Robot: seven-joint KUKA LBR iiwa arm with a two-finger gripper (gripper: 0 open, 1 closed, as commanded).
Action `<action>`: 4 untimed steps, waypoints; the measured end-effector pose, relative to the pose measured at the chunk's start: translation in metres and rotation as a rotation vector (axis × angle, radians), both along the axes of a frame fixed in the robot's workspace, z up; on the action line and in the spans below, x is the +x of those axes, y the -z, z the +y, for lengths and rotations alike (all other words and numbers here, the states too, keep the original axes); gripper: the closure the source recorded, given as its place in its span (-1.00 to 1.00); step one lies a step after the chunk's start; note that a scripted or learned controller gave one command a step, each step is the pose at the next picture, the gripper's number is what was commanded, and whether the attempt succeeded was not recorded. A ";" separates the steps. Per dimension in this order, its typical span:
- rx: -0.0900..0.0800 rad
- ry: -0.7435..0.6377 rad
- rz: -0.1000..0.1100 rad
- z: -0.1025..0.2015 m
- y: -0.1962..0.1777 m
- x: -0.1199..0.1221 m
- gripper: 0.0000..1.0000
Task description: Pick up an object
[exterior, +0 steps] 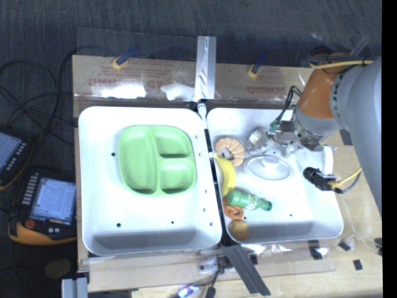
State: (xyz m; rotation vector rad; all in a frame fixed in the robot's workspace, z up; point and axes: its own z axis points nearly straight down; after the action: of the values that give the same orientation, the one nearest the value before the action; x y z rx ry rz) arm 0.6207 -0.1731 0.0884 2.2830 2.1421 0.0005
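Camera view: arm dipped into the right bin, nothing lifted as far as I can see.

The arm (347, 98) comes in from 3 o'clock and its gripper (277, 136) sits low in the right bin (310, 216), toward 12 o'clock, right above a clear glass lid (268, 167). Honestly can't tell if the jaws are apart or together, too cluttered there. Along the bin's 9 o'clock wall: a sliced peach-coloured piece (228, 147), a banana (227, 174), a green bottle (248, 200), an orange bit (233, 212), and a brown kiwi-looking thing (239, 230) at 7 o'clock. The left bin (102, 228) holds a green divided tray (157, 158).
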 end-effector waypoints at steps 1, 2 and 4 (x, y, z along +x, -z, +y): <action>0.002 -0.001 -0.002 0.001 -0.011 0.001 1.00; 0.002 -0.001 -0.002 0.001 -0.011 0.001 -1.00; 0.006 -0.101 -0.006 0.007 -0.012 -0.048 1.00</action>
State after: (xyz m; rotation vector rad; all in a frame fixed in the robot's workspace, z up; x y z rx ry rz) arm 0.5730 -0.1658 0.1004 2.1719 2.2545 0.0147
